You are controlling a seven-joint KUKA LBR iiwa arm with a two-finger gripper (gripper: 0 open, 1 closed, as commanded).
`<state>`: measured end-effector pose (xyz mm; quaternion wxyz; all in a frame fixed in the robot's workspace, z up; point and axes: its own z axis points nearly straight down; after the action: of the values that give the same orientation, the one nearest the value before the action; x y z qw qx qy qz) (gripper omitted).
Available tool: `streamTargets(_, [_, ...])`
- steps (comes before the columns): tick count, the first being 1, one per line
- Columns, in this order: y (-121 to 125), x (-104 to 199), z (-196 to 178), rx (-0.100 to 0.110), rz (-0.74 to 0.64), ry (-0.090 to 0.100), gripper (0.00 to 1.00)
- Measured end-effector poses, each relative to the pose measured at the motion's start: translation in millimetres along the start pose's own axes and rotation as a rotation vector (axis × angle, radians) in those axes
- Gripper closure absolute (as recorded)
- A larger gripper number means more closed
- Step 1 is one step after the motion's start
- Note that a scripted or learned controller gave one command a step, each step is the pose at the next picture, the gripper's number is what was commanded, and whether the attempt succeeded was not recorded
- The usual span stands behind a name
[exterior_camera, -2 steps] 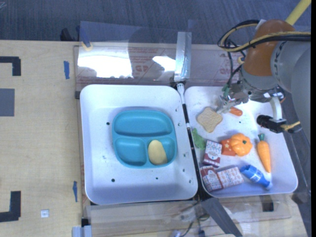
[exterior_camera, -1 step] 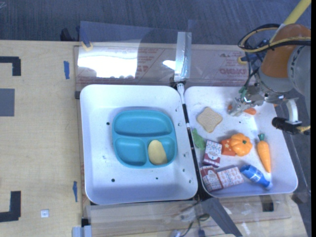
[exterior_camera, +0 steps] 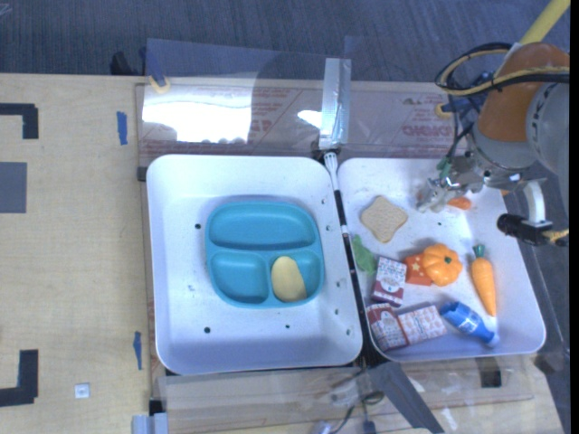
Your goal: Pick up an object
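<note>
My gripper (exterior_camera: 441,191) hangs low over the back of the right bin (exterior_camera: 529,328), reaching in from the right. A small orange piece (exterior_camera: 460,203) lies just right of its tip, and I cannot tell whether they touch. A slice of toast (exterior_camera: 384,217) lies a little to the gripper's left. Toward the front are an orange pepper (exterior_camera: 438,264), a carrot (exterior_camera: 483,281), a blue bottle (exterior_camera: 469,321), two red-and-white cartons (exterior_camera: 390,280) (exterior_camera: 409,325) and a green piece (exterior_camera: 364,255).
The left bin (exterior_camera: 172,324) holds a blue divided tray (exterior_camera: 258,229) with a yellow potato-like object (exterior_camera: 288,278) in its front right compartment. A clear plastic sheet (exterior_camera: 235,107) and a metal post (exterior_camera: 334,107) stand behind the bins. Black cables (exterior_camera: 470,66) loop above the wrist.
</note>
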<state>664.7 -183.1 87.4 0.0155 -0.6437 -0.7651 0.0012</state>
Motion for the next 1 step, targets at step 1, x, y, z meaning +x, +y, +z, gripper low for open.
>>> streamTargets(1, [-6.7, -18.7, -1.5, -0.009, -0.221, 0.003, 0.00])
